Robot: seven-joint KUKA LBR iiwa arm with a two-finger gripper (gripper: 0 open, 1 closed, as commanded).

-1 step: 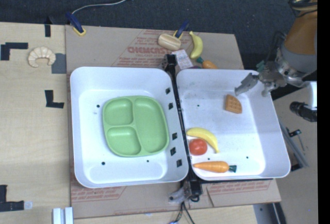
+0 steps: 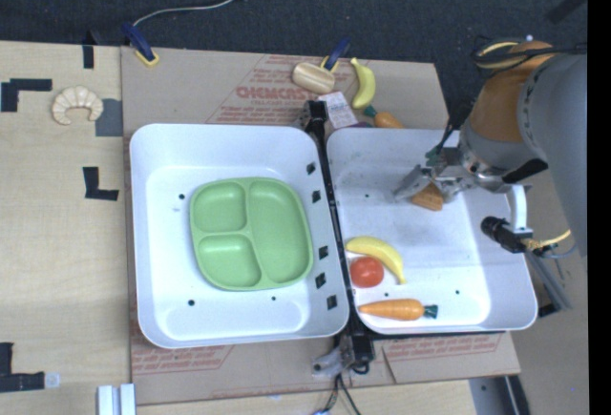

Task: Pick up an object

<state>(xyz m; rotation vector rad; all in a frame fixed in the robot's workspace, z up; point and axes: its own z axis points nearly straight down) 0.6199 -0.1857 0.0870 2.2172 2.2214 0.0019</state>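
I have the gripper [image 2: 427,182] low in the right bin [image 2: 496,303], fingers splayed beside an orange-brown piece [image 2: 430,200]; nothing grasped yet; closing and lifting remain, I judge.

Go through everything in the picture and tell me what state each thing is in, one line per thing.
gripper: down in the right bin, at a small brown piece.
brown piece: on the bin floor at the gripper; grip unclear.
banana: lying flat in the right bin.
tomato: resting against the banana.
carrot: lying flat.
green plate: flat in the left bin.
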